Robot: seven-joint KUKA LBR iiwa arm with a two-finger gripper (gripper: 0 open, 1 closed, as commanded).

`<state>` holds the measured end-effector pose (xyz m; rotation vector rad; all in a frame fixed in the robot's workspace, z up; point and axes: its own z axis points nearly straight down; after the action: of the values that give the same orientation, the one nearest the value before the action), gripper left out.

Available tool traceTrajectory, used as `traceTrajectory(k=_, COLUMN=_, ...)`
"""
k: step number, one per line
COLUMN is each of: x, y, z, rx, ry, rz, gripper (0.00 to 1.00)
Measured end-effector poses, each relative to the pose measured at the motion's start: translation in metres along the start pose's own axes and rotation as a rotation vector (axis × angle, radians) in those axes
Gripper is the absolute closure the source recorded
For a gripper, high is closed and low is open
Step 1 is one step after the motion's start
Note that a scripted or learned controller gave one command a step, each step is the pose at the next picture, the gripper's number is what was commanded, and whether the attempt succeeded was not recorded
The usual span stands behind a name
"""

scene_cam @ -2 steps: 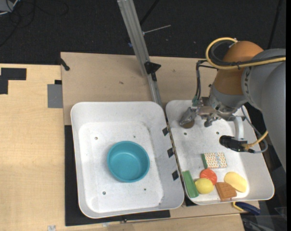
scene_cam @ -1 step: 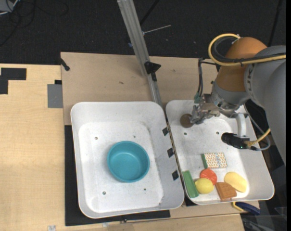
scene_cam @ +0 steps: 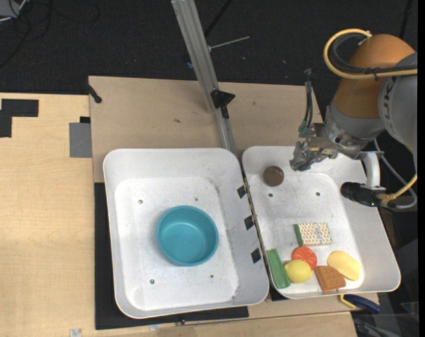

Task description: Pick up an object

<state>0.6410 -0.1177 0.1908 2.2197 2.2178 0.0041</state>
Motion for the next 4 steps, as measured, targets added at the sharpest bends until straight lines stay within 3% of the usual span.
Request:
traceTrajectory(k=1, x=-0.001, y=0.001, z=-0.053, rx=0.000, ry=0.000, rz=0.000, gripper=1.00)
traceTrajectory(k=2, x=0.044, y=-0.016, z=-0.051, rx=0.005, ry=0.001, rz=-0.003, gripper=1.00)
traceTrajectory(k=4, x=0.124, y=-0.079, z=-0.043, rx=0.007, ry=0.001, rz=-0.002, gripper=1.00)
